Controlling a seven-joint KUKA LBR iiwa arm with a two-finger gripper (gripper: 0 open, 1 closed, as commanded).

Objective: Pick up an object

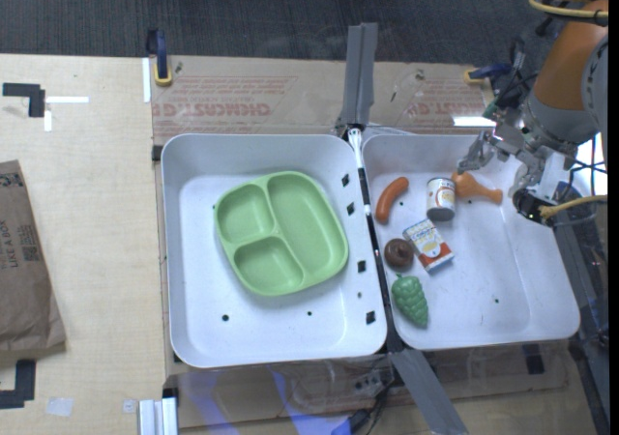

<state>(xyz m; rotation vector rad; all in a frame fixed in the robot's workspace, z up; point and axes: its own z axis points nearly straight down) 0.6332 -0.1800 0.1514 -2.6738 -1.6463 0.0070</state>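
A: Start at the near edge. What lies in the right white bin (542, 317)?

B: Nearest its front-left corner is a bumpy green toy vegetable (410, 301). Just behind it sit a dark brown round doughnut-like piece (398, 252) and a small white and orange carton (427, 244), close together by the left wall. Further back are a small silver can with a printed label (441, 198) and an orange-red toy sausage (391, 198), which leans toward the divider. Near the back edge lies an orange carrot-shaped toy (478, 189).

A: And the left white bin (184, 259)?

B: It carries a pale green plastic plate with three compartments (280, 230), roughly in the middle.

A: Where is the arm?

B: The grey arm with the orange band (571, 61) reaches in over the right bin's back-right corner. Its two-finger gripper (481, 155) hangs just above the thick end of the carrot toy.

A: Does it have anything?

B: I see nothing between the fingers. They look slightly parted, but they are small and partly blurred, so I cannot tell for sure how wide they stand.

A: So how far along is the pick?

B: Early, I would judge. Every object rests on the bin floor. The carrot toy looks the likely target; the closing and lifting are yet to do.
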